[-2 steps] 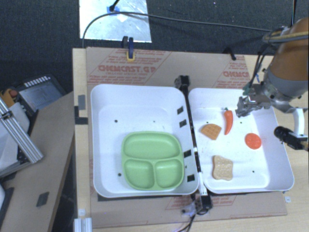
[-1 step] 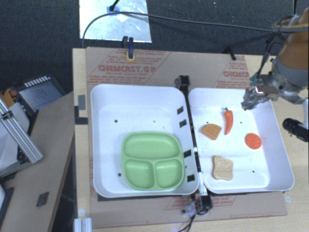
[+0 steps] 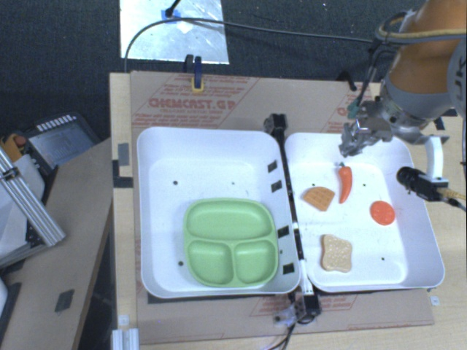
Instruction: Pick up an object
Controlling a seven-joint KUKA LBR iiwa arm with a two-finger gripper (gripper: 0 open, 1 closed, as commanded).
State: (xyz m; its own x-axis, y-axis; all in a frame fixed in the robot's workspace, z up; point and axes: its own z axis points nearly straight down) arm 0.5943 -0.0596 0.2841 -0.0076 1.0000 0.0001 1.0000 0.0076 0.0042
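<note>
The chili (image 3: 345, 183), red with a small green stem at its far end, lies in the right bin (image 3: 416, 268), in that bin's far half and a little left of its middle, with its length running near to far. The gripper (image 3: 352, 146) hangs just beyond the chili's stem end, close above it, and I cannot tell whether it is open or closed, nor whether it touches the chili; nothing is visibly held. Just left of the chili, close beside it but apart, lies an orange-brown cracker (image 3: 319, 197). To the right of the chili, well apart, sits a round red-orange slice (image 3: 382, 213). Nearer the camera, toward the bin's near edge and below the cracker, lies a pale toast (image 3: 336, 254). The arm (image 3: 427, 57) comes in from the right over the bin's far right corner, its orange band uppermost. The left bin (image 3: 157, 173) sits touching the right one along a black-clipped seam, and holds a green tray (image 3: 230, 240) with three compartments, set in its near half. Both bins rest on a cardboard sheet (image 3: 219, 97) printed with red lettering. Beyond the sheet, on the dark floor, lies a metal plate (image 3: 175, 20).
</note>
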